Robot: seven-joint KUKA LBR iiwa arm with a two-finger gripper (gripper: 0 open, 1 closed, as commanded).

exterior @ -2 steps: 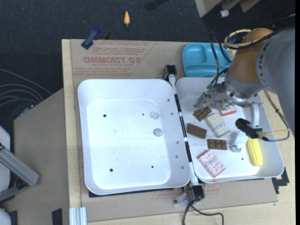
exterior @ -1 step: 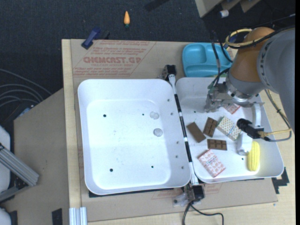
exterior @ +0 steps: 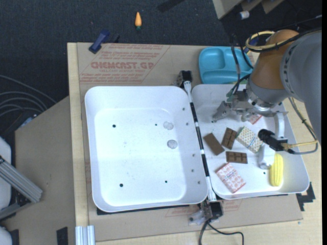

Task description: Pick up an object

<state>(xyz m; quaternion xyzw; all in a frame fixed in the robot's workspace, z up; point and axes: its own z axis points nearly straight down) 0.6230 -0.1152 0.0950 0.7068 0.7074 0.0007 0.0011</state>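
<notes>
Hovering over the upper part of the right bin (exterior: pixel 301 180), the gripper (exterior: pixel 240 111) sits low among the clutter, and we cannot tell its state — the wrist hides it. We judge this the reach-and-descend step, nothing lifted yet. The candidates lie just below it: brown bars (exterior: pixel 229 138), a checkered packet (exterior: pixel 249 138), a red-patterned packet (exterior: pixel 231 177) and a corn cob (exterior: pixel 276 170). Next, we'd centre over one piece and close cleanly on it.

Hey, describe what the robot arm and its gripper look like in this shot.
The arm is a thick, rounded grey tube with an orange band above the wrist. A yellow cable loops by the band. The gripper is grey metal, with dark cables running along it.
</notes>
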